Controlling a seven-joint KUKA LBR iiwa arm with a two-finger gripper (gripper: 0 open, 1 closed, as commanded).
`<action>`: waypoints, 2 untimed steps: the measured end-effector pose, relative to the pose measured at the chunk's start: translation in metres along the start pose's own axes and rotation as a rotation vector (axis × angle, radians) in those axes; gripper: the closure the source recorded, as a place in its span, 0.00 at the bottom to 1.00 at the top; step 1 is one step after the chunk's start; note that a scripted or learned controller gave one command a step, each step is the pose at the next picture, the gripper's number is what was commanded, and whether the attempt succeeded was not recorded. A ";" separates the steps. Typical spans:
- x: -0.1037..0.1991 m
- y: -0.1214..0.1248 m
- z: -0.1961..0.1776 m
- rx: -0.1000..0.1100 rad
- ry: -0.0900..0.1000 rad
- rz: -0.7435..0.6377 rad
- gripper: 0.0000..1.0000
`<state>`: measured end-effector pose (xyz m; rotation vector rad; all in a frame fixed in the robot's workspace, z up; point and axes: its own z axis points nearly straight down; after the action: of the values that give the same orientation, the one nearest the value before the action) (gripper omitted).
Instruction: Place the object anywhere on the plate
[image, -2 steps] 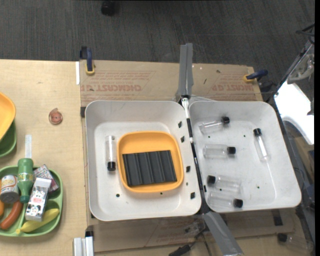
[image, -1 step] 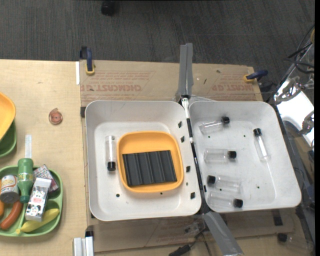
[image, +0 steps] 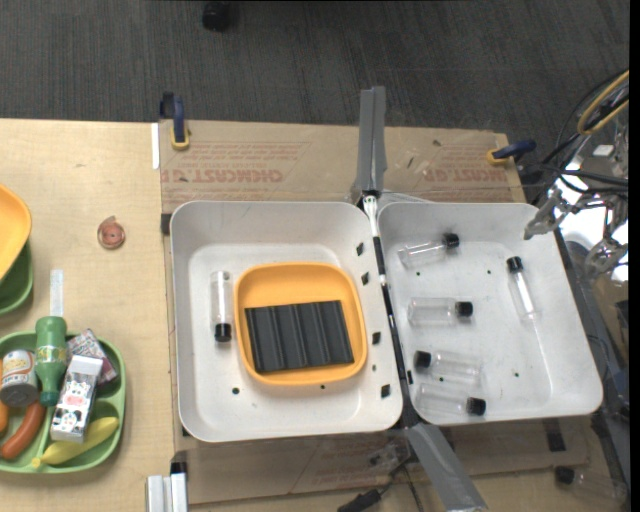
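An orange plate (image: 298, 277) with rounded corners sits in the middle of the left white bin (image: 190, 390). A black ribbed rectangular object (image: 300, 335) lies flat on the plate and covers most of its floor. Beside the plate's left edge, a clear vial (image: 220, 304) with a black cap lies on the bin floor, apart from the plate. Several more clear vials with black caps lie scattered in the right white bin (image: 570, 370), among them one at the top (image: 428, 247), one at the right (image: 520, 285) and one in the middle (image: 440, 312).
On the wooden table to the left stand a green tray of toy food (image: 60, 400), an orange and green bowl (image: 12, 245) and a small pink piece (image: 111, 234). Cables and metal fittings (image: 585, 150) crowd the right edge. Cardboard (image: 270, 165) lies under the bins.
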<state>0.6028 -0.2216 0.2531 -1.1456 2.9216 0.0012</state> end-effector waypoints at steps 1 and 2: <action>-0.020 -0.013 0.046 -0.002 -0.001 -0.247 0.00; -0.030 -0.027 -0.023 0.002 -0.003 -0.455 0.00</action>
<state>0.6431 -0.2210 0.2761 -1.7733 2.5851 -0.0009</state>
